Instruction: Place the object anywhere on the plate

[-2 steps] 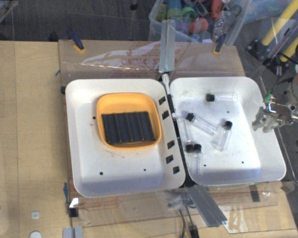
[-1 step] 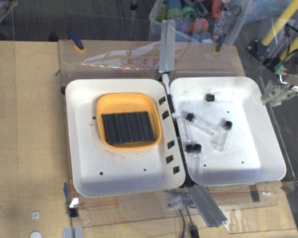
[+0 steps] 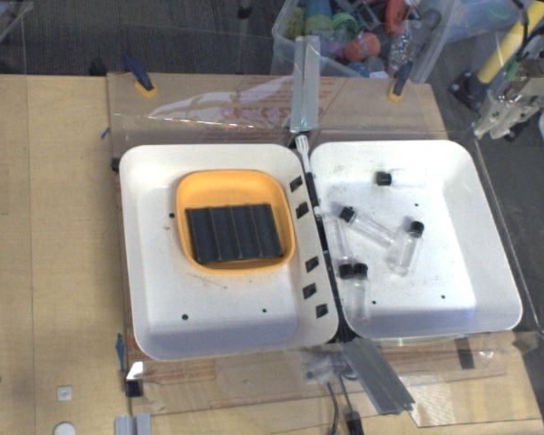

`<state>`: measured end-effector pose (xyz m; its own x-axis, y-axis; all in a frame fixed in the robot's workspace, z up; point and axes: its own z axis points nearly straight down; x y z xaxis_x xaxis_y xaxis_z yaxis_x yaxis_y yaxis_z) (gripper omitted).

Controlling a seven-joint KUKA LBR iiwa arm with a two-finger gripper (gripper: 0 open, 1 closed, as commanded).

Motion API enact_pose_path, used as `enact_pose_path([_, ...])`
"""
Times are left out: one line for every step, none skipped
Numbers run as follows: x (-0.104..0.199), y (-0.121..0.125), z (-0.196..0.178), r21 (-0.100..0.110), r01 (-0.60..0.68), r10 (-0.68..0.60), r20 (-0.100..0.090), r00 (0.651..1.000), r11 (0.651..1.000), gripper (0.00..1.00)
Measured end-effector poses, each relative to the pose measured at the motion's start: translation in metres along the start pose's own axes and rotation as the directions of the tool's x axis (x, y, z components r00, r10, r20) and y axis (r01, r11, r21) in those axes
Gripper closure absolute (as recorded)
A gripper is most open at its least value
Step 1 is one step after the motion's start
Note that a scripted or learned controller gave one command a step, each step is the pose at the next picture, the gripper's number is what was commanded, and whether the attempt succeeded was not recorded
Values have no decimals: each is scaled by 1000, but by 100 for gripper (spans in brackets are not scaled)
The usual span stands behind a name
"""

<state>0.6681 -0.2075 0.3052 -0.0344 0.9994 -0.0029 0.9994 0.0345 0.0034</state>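
The left bin (image 3: 154,315) holds an orange plate (image 3: 231,184); a dark ribbed block (image 3: 234,234) lies flat on it, within the rim; the right bin (image 3: 462,288) holds small clear vials with black caps (image 3: 374,232) — scattered near its middle, two touching; both bins sit on the wooden bench (image 3: 45,243); the pincer's state cannot be told.
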Motion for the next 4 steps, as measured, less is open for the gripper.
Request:
enact_pose_path([-13,0,-64,-2,234,-234,2,972,972,100])
enact_pose_path([-14,0,-132,-3,501,-501,3,866,866,100])
enact_pose_path([-14,0,-131,-3,757,-757,1,654,654,100])
enact_pose_path([-13,-7,-132,-2,852,-852,0,523,523,100])
